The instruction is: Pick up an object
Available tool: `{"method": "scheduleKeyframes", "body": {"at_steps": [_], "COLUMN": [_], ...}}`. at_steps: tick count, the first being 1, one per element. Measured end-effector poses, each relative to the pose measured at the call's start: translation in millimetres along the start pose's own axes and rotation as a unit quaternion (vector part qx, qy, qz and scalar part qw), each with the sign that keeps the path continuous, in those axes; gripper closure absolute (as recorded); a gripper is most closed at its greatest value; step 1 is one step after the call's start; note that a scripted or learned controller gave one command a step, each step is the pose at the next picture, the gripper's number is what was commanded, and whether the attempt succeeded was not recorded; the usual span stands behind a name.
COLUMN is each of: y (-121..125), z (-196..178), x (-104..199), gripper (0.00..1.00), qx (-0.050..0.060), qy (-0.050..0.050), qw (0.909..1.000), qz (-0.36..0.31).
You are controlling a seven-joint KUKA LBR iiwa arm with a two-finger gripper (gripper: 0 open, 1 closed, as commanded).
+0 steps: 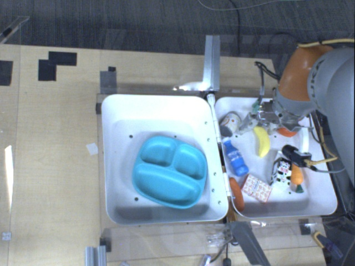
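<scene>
No writing is legible — the gripper (260, 121), finger state unclear, hangs over the banana (262, 141).

Divided tray (169, 170) in left bin (119, 112) — banana (262, 141) in right bin (321, 195).

Even, fairly bright light falls from above — no harsh glare anywhere. The white left bin (111, 165) shows soft grey shading along its inner walls, and the blue tray (169, 170) casts a faint shadow toward the bin's lower edge. A pale reflective streak marks the tabletop (50, 148) at the far left. The whole picture is slightly soft — small items look grainy, their edges indistinct.
</scene>
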State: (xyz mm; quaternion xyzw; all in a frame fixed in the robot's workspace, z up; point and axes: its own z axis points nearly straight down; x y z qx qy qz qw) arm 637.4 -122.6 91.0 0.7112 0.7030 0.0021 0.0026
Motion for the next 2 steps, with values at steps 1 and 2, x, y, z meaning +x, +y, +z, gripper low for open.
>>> {"method": "scheduleKeyframes", "body": {"at_steps": [1,2], "y": [1.3,-8.7], "z": [-11.4,-140.0], "x": [0.9,70.7], "gripper": [1.0,1.0], "qx": [-0.001,0.0], "qy": [0.0,0.001], "qw": [1.0,0.9999], "qz": [-0.001,-0.015]}}
